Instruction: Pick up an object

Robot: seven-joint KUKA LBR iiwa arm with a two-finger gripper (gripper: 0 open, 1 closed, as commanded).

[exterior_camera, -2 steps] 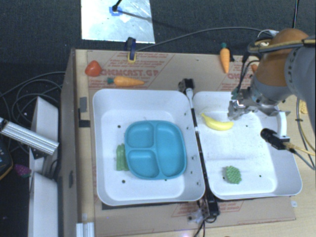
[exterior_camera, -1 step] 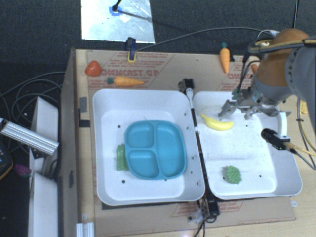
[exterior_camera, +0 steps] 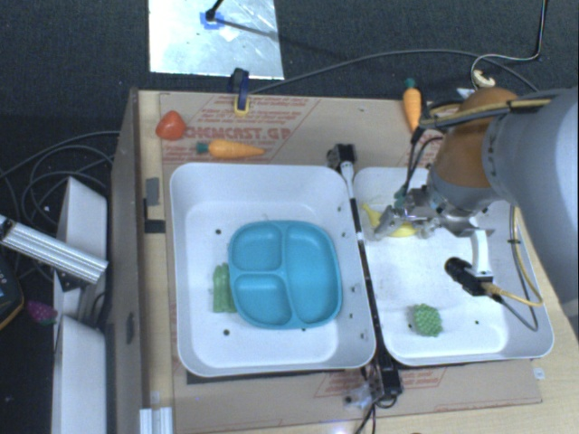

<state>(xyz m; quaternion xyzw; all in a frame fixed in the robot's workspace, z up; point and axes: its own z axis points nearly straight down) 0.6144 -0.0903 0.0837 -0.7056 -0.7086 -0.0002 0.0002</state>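
Note:
My gripper (exterior_camera: 404, 221) is low over the back left corner of the right bin (exterior_camera: 520, 337), hanging from the grey arm with its orange band. A yellow object (exterior_camera: 403, 231) lies right under and against it, with a yellow tip (exterior_camera: 371, 213) poking out to the left. Whether the gripper has hold of it is hidden by the gripper body. A green knobbly object (exterior_camera: 425, 319) lies near the front of the same bin. In the left bin (exterior_camera: 194, 333) sits a blue divided plate (exterior_camera: 283, 272) with a green piece (exterior_camera: 221, 289) beside its left edge.
A black part with a yellow cable (exterior_camera: 470, 278) hangs off the arm over the right bin's middle. On the cardboard behind the bins lie an orange carrot (exterior_camera: 237, 150), a red toy (exterior_camera: 170, 127) and a second carrot (exterior_camera: 412, 107). A clamp (exterior_camera: 345, 159) sits where the bins meet.

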